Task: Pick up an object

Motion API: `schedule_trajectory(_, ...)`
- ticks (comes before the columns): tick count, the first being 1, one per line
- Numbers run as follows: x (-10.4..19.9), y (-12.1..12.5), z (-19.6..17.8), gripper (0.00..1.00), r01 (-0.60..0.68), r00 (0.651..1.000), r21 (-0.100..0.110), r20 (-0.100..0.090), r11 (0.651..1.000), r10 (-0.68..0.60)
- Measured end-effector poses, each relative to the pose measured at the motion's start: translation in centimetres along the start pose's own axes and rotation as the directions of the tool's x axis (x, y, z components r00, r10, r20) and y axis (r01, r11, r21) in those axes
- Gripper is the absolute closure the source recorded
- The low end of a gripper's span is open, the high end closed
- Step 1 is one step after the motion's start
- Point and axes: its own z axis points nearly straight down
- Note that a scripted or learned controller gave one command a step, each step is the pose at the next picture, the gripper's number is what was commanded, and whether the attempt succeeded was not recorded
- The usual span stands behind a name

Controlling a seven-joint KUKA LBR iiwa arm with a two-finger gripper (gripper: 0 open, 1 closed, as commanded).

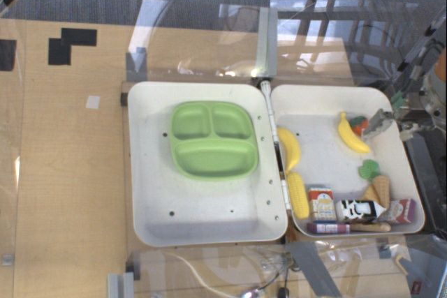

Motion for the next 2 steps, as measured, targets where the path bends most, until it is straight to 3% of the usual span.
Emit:
schedule_trajectory(1, -0.4, 0.0, -3.4, 0.0, -0.149, 0.989, 0.0, 0.001, 0.989, 0.149)
schedule_trajectory(2, 1.8, 5.7, 10.4, 0.0, -0.307, 0.952, 0.005, 0.0, 0.952, 0.307)
